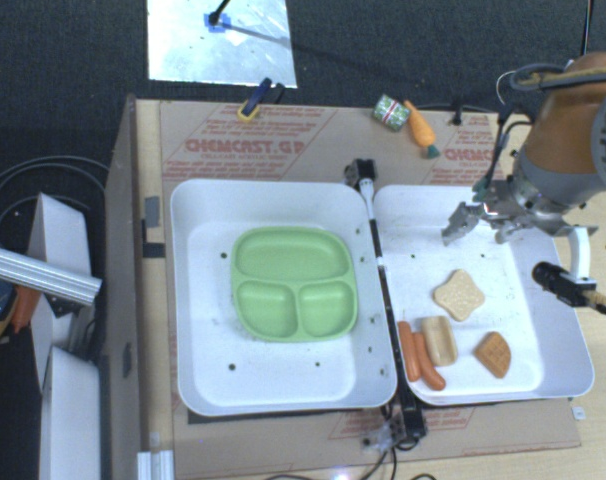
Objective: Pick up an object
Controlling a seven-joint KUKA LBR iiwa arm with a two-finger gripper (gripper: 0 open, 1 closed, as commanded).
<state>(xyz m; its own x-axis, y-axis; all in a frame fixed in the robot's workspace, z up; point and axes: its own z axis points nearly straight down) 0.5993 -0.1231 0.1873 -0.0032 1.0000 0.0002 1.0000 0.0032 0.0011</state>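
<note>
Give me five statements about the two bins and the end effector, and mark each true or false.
1. A green divided plate lies in the left bin. True.
2. The right bin holds a slice of toast. True.
3. The end effector grips the toast. False: it hangs over the bin's upper part, apart from the toast, with nothing seen between its parts.
4. The orange cracker lies in the green plate. False: it lies in the right bin, near its lower right corner.
5. A toy carrot lies outside the bins, on the board behind them. True.
</note>
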